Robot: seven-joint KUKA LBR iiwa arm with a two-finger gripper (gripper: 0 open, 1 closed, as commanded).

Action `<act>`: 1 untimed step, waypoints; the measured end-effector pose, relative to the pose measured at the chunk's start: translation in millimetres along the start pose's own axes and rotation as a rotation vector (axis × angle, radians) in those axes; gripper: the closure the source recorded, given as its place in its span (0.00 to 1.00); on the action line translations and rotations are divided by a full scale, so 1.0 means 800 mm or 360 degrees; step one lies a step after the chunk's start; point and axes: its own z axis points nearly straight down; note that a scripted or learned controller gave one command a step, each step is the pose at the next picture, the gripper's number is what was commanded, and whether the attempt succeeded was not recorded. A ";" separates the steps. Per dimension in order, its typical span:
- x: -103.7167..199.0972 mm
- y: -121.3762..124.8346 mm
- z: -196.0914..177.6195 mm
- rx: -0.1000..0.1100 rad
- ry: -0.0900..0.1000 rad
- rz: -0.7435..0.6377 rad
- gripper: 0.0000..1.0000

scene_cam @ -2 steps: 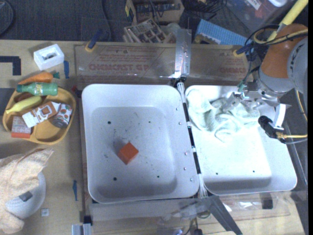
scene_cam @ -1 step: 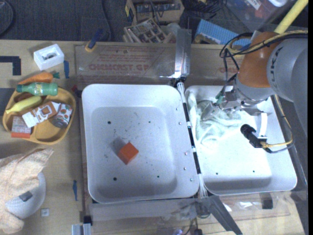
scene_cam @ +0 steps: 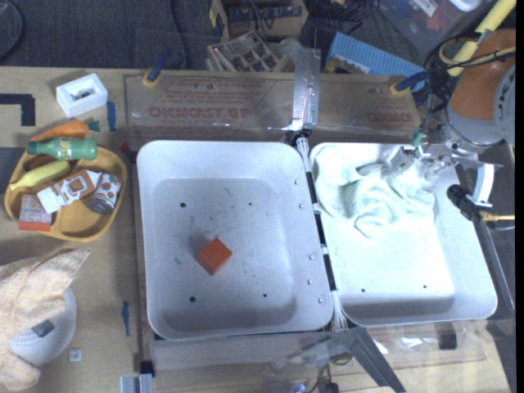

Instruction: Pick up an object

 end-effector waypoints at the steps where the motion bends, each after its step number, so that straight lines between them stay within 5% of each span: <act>1: 0.088 -0.050 0.001 0.0005 0.0005 -0.0330 0.00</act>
